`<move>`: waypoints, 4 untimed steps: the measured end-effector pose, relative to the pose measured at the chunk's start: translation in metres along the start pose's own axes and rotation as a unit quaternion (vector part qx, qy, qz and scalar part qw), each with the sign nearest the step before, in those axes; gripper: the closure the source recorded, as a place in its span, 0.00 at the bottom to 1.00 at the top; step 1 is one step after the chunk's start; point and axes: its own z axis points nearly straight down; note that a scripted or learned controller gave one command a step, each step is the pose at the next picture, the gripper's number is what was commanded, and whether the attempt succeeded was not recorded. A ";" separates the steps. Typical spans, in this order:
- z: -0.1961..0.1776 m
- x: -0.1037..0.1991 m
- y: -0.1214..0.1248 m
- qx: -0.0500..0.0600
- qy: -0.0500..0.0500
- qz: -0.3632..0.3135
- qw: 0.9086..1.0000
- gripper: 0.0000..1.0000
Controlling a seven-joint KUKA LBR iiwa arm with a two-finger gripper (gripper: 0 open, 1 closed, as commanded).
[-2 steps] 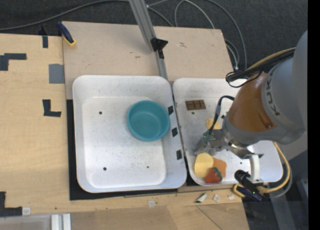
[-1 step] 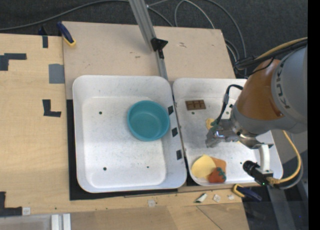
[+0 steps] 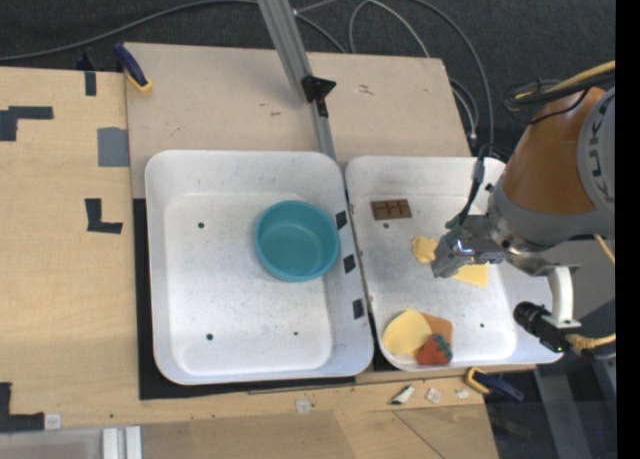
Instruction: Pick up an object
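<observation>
I see two white bins side by side on the bench (image 3: 60, 247). The left bin (image 3: 180, 277) has a blue bowl (image 3: 296, 239) in it. The bowl sits upright, near the wall between the bins.

The right bin (image 3: 400, 182) has more things. A small brown block (image 3: 391, 210) lies flat near the far wall. A flat yellow piece (image 3: 426, 248) lies in the middle of the bin. Another flat yellow piece (image 3: 474, 275) lies just beside it, toward the arm. Near the front wall there is a round yellow thing (image 3: 405, 332). An orange thing (image 3: 440, 327) is touching it, and a small red thing (image 3: 432, 351) with a bit of green lies on top of them.

My arm (image 3: 555, 177) comes in from the right, over the right bin. The jaws (image 3: 447, 255) are low in the middle of that bin, between the two flat yellow pieces. They are right by the yellow piece in the middle, at its edge. The jaws look dark and blurry to me, so I cannot tell how far open they are, and I cannot tell if they have hold of anything
</observation>
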 end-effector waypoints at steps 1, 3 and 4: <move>0.006 0.000 0.000 0.004 0.000 0.000 1.000 1.00; -0.016 0.098 0.004 0.003 0.002 -0.003 1.000 1.00; -0.025 0.148 0.003 0.003 0.002 -0.003 1.000 1.00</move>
